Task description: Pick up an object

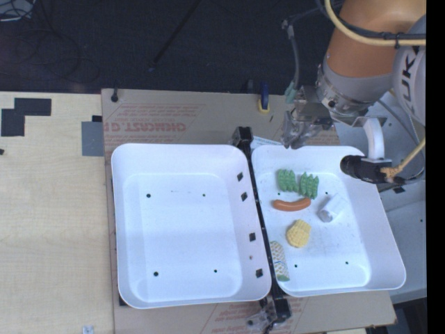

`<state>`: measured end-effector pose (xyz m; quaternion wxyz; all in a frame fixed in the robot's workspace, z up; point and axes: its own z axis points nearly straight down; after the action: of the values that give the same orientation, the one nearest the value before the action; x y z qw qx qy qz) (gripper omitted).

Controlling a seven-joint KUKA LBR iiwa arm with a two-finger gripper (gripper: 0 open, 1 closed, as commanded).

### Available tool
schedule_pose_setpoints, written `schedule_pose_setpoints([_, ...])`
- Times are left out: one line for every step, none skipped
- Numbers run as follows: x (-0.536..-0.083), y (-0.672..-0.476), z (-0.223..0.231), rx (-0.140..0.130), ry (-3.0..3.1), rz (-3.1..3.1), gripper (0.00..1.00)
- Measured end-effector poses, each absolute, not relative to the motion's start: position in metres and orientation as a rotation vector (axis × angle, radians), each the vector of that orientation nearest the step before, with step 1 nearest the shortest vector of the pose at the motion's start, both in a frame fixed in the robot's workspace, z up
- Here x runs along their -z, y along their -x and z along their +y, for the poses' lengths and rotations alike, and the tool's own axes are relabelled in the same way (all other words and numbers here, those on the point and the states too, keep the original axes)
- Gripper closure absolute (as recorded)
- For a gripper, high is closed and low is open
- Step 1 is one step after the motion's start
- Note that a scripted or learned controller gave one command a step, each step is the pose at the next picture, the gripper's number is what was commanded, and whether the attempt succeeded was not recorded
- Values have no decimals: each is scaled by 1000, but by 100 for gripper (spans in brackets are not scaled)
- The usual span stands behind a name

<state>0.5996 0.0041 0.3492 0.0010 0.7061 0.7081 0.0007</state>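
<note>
**Five small things, one crowded bin, and plenty of ways to miss**

Five candidates lie in my right bin [375,256]: two green ridged pieces [297,181] side by side at the far end, an orange sausage [291,204] just near of them, a small grey cylinder [327,211] to its right, a yellow corn piece [299,233] nearer still, and a patterned piece [278,259] tucked against the bin's left wall. My pincer [300,132] hangs above the bin's far rim, beyond the green pieces; I cannot tell from here whether it is released or clenched, and nothing shows in its grip.

The risk, as I judge it, is crowding. The green pieces and the sausage sit so close that a descent on one may nudge another away or catch two at once. The cylinder and sausage look likely to roll. The patterned piece lies hard by the wall and the black clips [252,237] joining the bins, where I could strike. The left bin [128,221] and the table [49,221] stand out of my way.
</note>
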Motion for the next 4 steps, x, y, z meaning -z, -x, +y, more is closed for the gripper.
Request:
schedule_pose_setpoints([-353, -518, -15, 7, -2228, 2223, 100])
schedule_pose_setpoints([-415, -569, 10, -1, -2219, 2222, 100])
schedule_pose_setpoints([-424, -472, -7, 5, -2228, 2221, 100])
schedule_pose_setpoints([-348, -475, 84, 10, -2219, 2233, 100])
